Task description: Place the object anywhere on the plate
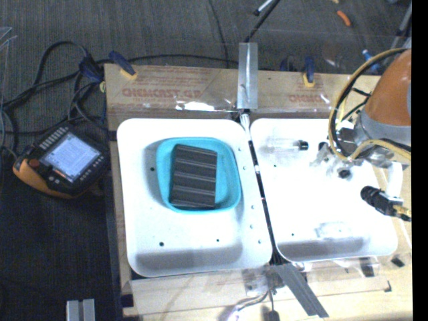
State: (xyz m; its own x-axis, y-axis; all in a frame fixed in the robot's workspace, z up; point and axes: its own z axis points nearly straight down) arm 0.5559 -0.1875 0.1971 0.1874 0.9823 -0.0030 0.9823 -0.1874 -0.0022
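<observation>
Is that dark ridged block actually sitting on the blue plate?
Touching. The camera view shows the dark ridged block lying flat within the blue plate, with the plate's rim visible around it.

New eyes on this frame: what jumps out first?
The bright blue plate in the left bin, with a dark ribbed block lying on it. Next, the grey arm with its orange band over the right bin, and a handheld control screen on the floor at far left.
</observation>
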